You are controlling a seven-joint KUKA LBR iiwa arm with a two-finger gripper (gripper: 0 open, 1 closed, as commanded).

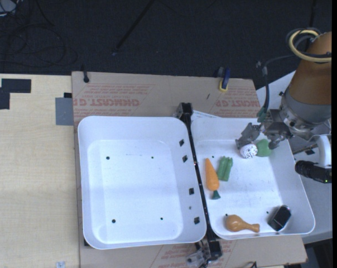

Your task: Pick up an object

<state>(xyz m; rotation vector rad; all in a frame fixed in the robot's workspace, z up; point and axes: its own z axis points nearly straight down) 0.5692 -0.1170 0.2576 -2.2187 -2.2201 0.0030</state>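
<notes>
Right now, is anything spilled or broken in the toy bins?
Nothing stands out. The carrot, green piece, spotted white ball, yellowish drumstick toy and black object lie loose in the right bin, whole and unspilled. The gripper hangs near the ball.

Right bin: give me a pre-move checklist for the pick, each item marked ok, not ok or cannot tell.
1. Pincer over the right bin, at its far side: ok.
2. Target next to it: white dotted ball and a green piece lie just below the pincer: ok.
3. Something already held: cannot tell.
4. Ball free of neighbours: it touches or nearly touches the green piece: not ok.
5. Other items out of the way: carrot, green block, tan gourd-shaped toy and black object lie apart, nearer the camera: ok.
</notes>
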